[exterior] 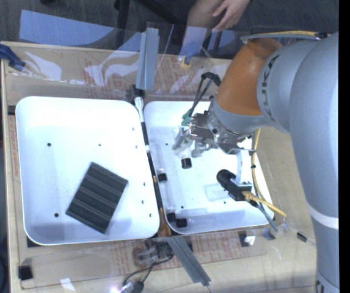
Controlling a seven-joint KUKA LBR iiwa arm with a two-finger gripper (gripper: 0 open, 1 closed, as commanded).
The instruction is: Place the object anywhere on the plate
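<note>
A dark ribbed rectangular plate (97, 197) lies flat and askew in the left bin (40, 112), towards its front. My gripper (187, 144) hangs over the back left part of the right bin (162, 118), well to the right of the plate. A small black object (186, 162) sits just below the gripper's tip. The view does not show whether it is held or resting on the bin floor.
A faint clear piece (213, 192) lies on the right bin's floor near the front. The divider (150, 163) between the two bins runs front to back. The grey arm (297, 90) covers the right bin's right side. A person's hand (226, 8) is beyond the bench.
</note>
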